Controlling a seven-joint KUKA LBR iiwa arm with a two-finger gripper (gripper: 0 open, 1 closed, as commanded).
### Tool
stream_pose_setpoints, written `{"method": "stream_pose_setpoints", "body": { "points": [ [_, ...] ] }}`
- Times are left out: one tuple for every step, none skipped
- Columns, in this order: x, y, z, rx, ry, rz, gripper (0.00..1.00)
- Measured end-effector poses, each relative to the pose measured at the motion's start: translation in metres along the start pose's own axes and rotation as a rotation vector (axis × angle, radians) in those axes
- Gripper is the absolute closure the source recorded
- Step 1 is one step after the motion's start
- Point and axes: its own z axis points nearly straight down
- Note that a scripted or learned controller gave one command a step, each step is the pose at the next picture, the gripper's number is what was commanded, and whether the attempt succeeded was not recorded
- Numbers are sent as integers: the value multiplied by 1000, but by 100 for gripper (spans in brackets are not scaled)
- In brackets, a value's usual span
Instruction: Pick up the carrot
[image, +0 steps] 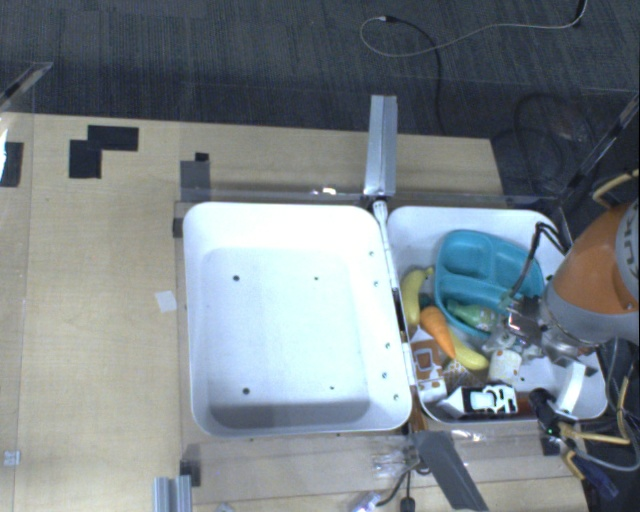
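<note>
The orange carrot (436, 331) lies at a slant in the right bin (400, 240), near its left wall. It rests between a yellow banana (412, 294) and a blue plastic dish (486, 272). My gripper (510, 335) hangs low over the bin just to the right of the carrot, at the dish's lower edge. It is apart from the carrot. The grey arm with its orange band (598, 262) comes in from the right and hides part of the bin.
A small yellow item (470, 356), a brown and white box (428, 364) and a black and white object (488, 401) crowd the right bin's front. The left bin (285, 315) stands beside it. A metal post (381, 145) rises between the bins at the back.
</note>
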Motion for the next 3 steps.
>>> {"method": "stream_pose_setpoints", "body": {
  "points": [
    [-15,9,-93,9,-3,393,100],
    [-14,9,-93,10,-3,392,0],
    [62,27,8,-3,2,131,0]
  ]
}}
